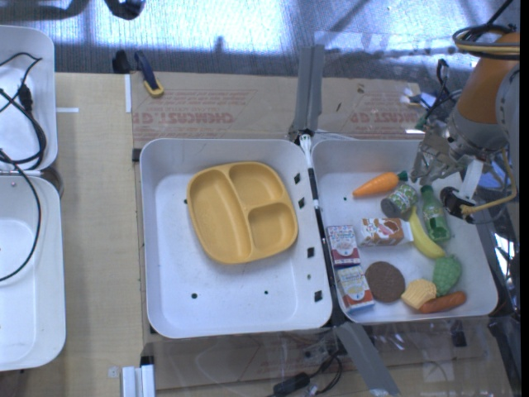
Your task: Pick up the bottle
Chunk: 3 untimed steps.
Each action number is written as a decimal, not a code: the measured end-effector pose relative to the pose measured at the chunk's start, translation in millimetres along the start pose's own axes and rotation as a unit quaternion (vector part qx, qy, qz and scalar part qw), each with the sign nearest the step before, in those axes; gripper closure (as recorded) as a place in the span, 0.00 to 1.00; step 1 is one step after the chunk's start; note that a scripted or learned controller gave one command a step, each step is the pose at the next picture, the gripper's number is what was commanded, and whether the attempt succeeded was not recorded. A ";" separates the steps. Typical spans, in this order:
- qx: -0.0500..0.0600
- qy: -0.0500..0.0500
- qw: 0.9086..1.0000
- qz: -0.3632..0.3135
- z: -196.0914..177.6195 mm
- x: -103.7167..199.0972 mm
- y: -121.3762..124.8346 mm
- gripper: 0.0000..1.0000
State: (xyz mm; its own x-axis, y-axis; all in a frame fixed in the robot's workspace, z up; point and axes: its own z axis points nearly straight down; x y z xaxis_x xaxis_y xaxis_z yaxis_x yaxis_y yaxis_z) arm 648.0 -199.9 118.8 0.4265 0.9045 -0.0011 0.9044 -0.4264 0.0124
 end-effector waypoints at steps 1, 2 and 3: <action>0.000 0.000 1.000 0.000 0.1 0.0 -0.1 0.00; 0.004 0.005 1.000 -0.023 22.7 -8.5 -13.9 0.00; 0.005 0.003 1.000 -0.022 14.6 -10.6 -14.2 1.00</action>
State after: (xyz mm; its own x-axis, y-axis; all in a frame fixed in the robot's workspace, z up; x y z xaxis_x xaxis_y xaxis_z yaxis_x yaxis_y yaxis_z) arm 630.8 -203.6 104.0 0.3854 0.9227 0.0044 0.9227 -0.3854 0.0027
